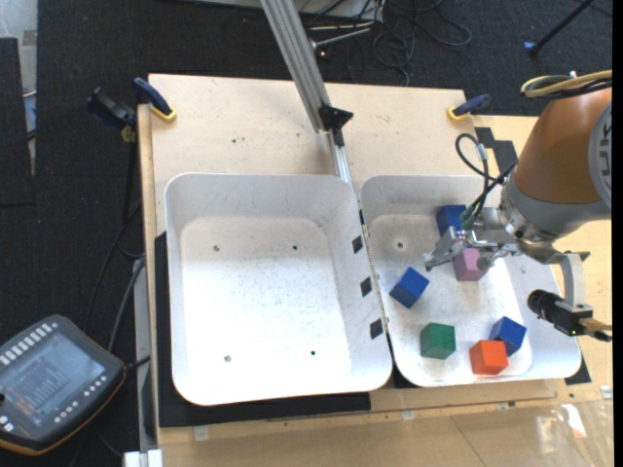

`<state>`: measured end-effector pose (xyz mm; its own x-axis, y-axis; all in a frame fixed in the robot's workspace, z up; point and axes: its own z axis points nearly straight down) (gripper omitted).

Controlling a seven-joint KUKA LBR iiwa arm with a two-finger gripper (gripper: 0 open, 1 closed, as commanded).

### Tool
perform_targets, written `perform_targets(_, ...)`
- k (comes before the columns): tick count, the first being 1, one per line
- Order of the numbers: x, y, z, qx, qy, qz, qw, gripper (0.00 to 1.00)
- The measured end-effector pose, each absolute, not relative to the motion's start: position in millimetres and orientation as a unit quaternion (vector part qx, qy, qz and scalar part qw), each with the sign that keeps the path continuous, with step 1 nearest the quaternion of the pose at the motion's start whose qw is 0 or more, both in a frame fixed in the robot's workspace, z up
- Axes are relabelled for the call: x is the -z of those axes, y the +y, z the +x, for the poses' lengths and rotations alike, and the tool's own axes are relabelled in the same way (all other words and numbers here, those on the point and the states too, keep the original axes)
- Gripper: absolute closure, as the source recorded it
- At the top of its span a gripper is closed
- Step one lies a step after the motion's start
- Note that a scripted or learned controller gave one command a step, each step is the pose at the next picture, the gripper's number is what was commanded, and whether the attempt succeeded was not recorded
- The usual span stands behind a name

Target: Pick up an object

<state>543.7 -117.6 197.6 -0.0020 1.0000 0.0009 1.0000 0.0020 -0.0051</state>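
At the right of the frame the claw (465,249) hangs low over the right bin (389,224), just above a purple block (469,264). The block sits right at the fingertips, yet whether it is pinched between them cannot be told, nor how wide the claw stands.

A blue block (450,219) lies just beyond the claw, toward the top of the bin. Another blue block (410,287) rests near the bin's middle. Toward the lower edge sit a green block (438,341), an orange block (489,356) and a third blue block (508,334) touching the orange one.

The left bin (185,290) sits alongside on the tabletop (243,125). A handheld control pad (49,387) lies at lower left. No writing can be read anywhere.
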Motion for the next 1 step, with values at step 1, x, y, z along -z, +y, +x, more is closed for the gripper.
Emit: perform_targets(1, -200.2, -118.0, 544.7, 0.0000, -0.707, -0.707, 0.000, 0.00)
